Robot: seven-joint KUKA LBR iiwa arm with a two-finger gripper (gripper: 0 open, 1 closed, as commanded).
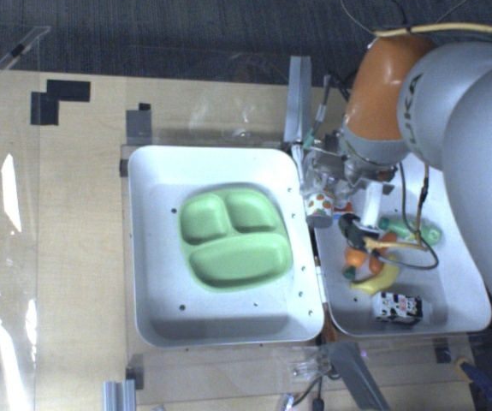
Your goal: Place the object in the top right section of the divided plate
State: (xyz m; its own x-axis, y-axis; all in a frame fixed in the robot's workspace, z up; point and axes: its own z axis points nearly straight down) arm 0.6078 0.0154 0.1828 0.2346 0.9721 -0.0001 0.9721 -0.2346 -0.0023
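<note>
Where the pale wooden desk [57,255] carries two white bins side by side, the grey arm [468,144] with its orange band reaches in from the right and hangs over the seam between them. The left bin [156,315] holds the green divided plate [233,236], which has two small sections along its upper side and one wide section below; all three show bare green. The right bin [464,311] holds a cluster of toy food: a yellow banana [376,281], some orange and green pieces, and a small dark box with white markings [398,306]. The claw [321,197] sits at the right bin's upper left corner, and a small white object with red and orange spots [317,203] appears just beneath it; whether the claw grips it, I cannot tell.
</note>
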